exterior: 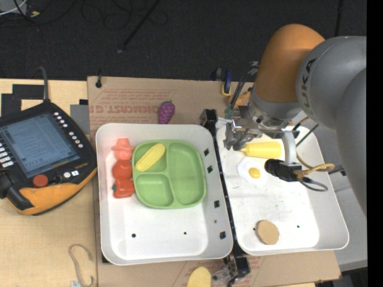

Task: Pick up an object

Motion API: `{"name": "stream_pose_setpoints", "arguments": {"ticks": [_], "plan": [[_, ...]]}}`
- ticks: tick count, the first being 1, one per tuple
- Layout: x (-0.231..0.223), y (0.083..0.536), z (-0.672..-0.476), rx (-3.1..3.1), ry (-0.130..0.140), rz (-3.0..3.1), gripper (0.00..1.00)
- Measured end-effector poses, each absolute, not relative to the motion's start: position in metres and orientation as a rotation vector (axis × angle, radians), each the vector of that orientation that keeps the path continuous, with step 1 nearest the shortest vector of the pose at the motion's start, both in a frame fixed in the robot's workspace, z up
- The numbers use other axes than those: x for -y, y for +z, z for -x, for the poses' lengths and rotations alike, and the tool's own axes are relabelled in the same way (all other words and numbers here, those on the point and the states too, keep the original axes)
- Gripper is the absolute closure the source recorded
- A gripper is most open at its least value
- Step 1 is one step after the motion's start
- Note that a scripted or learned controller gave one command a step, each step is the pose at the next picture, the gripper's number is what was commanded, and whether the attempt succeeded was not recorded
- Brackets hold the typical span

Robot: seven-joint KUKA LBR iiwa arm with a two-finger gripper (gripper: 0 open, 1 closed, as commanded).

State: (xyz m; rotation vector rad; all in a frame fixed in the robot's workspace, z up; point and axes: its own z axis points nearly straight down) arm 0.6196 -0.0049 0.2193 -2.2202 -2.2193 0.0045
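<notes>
The tool (234, 137) hangs low over the far left part of the right bin (335, 232), just beside a yellow bottle (262, 149) lying there; I cannot tell its state. A fried egg (252, 171) lies just nearer, a tan cookie (268, 232) well apart

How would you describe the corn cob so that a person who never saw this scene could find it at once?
Look at the left white bin, which holds a green divided plate. The corn cob lies slanted in the plate's upper-left compartment. It is the one yellow, ridged thing in that bin; the red figure beside it stands outside the plate, against its left edge.
</notes>
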Motion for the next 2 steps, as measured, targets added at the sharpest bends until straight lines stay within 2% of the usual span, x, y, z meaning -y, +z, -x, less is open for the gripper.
{"name": "stream_pose_setpoints", "arguments": {"ticks": [1,2], "plan": [[0.002,0.218,-0.624,2.219,0.002,2.223,1.0],[0.005,0.238,-0.624,2.219,-0.001,2.224,1.0]]}}
